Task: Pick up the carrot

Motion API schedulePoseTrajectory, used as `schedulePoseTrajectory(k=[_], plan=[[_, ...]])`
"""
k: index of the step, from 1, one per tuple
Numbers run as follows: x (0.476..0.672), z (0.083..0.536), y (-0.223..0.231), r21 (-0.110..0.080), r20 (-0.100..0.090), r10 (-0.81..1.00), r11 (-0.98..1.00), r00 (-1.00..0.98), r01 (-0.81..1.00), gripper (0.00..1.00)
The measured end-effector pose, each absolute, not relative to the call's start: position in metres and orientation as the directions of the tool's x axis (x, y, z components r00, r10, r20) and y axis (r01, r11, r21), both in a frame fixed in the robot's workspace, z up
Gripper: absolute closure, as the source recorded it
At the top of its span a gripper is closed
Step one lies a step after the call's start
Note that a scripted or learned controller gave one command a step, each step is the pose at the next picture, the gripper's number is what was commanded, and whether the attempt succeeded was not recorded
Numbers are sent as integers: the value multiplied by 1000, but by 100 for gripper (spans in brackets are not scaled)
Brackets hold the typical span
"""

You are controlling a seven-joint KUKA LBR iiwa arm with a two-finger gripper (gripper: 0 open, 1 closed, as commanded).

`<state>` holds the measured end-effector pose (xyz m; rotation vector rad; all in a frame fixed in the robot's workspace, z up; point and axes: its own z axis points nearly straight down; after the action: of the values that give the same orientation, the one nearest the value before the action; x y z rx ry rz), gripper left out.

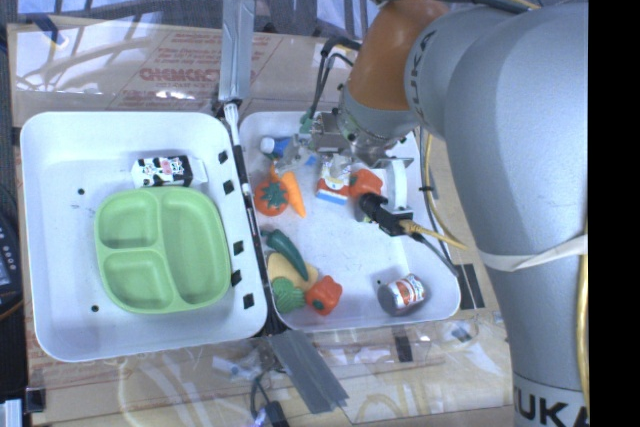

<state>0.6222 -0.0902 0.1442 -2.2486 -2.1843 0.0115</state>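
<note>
orange thing: the carrot [291, 194] lies in the right bin [345, 275], toward its upper left, tip pointing down and to the right, touching a round orange-red piece [269, 199] on its left.
feel: i judge it a light, stiff plastic toy with a smooth skin, likely to slip if pinched near the taper.
where to hold: across the thick upper half, fingers on the two long sides; the left side is crowded by that round piece.
pincer: somewhere under the wrist [370, 140] near the bin's upper middle; whether it is apart or together i cannot tell, the arm covers it.
hard to read: small blue and white bits [332, 187] just right of the carrot are blurred, and an orange lump [366, 181] beside them i cannot name.
hidden: the bin's upper right corner sits behind the arm.
</note>
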Motion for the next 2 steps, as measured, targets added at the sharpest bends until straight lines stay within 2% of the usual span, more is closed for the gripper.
schedulePoseTrajectory(k=[1, 2], plan=[[644, 192, -83, -3, 0, 988, 154, -154, 988, 0], [627, 99, -112, 10, -3, 946, 324, -324, 946, 0]])
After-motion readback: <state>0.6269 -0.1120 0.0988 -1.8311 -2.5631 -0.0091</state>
